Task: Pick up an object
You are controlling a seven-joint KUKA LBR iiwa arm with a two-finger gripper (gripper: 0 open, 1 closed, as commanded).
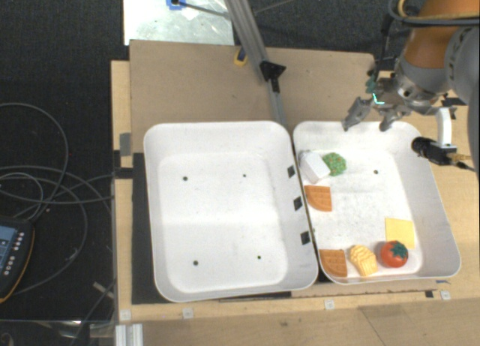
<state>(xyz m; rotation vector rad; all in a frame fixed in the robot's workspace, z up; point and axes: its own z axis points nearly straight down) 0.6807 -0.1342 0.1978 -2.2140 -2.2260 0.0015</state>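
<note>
The pincer (pixel 373 120) hangs above the far edge of the right bin (pixel 427 187), its two fingers spread apart with nothing between them. The arm (pixel 439 29) is cut off by the view's top and right edges. Near the bin's left wall lie a white block (pixel 315 165) touching a green lump (pixel 334 163), blurred, and an orange wedge (pixel 319 198). Along the near edge sit another orange piece (pixel 334 263), a ridged yellow item (pixel 363 260), and a red tomato-like thing (pixel 394 254) overlapping a yellow square (pixel 400 231). The left bin (pixel 161 209) adjoins.
</note>
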